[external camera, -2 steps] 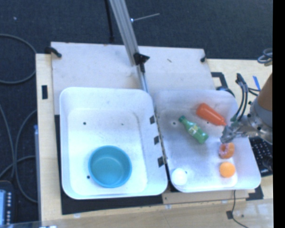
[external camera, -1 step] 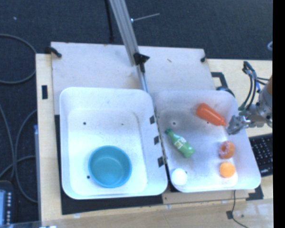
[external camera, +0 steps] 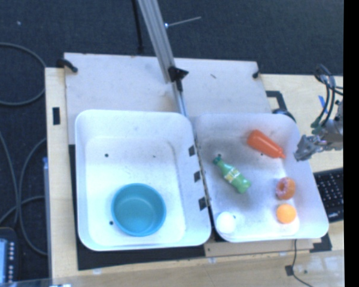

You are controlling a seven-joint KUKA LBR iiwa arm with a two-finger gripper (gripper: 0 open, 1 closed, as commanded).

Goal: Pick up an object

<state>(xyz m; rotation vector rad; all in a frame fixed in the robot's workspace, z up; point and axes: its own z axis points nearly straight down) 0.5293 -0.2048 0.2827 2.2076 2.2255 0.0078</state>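
Partly cut off, gripper perhaps above right bin rim.

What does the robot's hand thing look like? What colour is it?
The gripper at the right bin's right edge looks small, grey and metal, blurry here. Thin dark cables loop and curl above it.

A: Left bin?
B: Blue bowl, near corner.
A: Right bin?
B: Carrot, green bottle, donut, orange ball, white ball. Gripper over right rim.
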